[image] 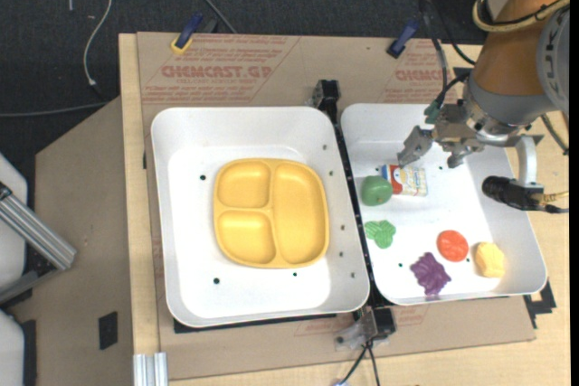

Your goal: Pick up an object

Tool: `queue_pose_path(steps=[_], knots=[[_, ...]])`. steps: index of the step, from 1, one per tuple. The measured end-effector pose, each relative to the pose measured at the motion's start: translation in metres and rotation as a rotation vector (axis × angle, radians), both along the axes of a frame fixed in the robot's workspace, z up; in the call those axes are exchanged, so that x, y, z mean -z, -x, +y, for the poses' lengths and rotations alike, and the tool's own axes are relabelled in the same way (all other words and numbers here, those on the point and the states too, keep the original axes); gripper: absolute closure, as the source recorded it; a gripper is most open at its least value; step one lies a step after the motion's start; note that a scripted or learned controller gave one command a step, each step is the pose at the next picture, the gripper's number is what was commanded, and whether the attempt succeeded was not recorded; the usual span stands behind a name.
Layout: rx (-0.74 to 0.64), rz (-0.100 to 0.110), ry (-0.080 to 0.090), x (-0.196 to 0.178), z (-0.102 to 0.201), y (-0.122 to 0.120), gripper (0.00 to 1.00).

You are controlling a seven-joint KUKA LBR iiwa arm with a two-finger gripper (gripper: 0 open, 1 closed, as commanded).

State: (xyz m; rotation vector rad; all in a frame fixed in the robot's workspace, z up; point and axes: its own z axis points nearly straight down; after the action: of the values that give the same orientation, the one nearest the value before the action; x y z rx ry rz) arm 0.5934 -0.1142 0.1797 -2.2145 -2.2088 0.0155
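Carton (409,181), small, white with red and blue print, lying flat in the right bin (516,285), directly under and just ahead of the pincer (432,145). Pincer tilted over it with fingers spread, released, nothing between them; one finger reaching down toward the carton's upper edge, whether touching it hard to tell. Green ball (376,190) touching the carton's left side, so just left of and below the pincer. Further down from the pincer, well apart: green leafy toy (381,233), purple grapes (430,273), orange ball (452,244), yellow piece (489,259). Far left of the pincer, in the other bin (181,285), a yellow divided plate (271,212). Judged as the approach step, just short of the grasp, nothing lifted yet. Next move seems to call for a straight descent so that the fingers straddle the carton, then a close and a lift. Main risk: a low, flat carton slipping out, or the left finger catching the green ball instead.
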Motion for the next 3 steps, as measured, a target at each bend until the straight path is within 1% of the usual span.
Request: queue_pose_path(steps=[1,2,3], knots=[[-0.003,-0.015,0.001,-0.009,0.0,-0.003,0.0],[-0.002,-0.011,0.001,0.036,-0.005,-0.001,0.0],[-0.003,-0.011,0.001,0.088,-0.005,0.0,0.0]])
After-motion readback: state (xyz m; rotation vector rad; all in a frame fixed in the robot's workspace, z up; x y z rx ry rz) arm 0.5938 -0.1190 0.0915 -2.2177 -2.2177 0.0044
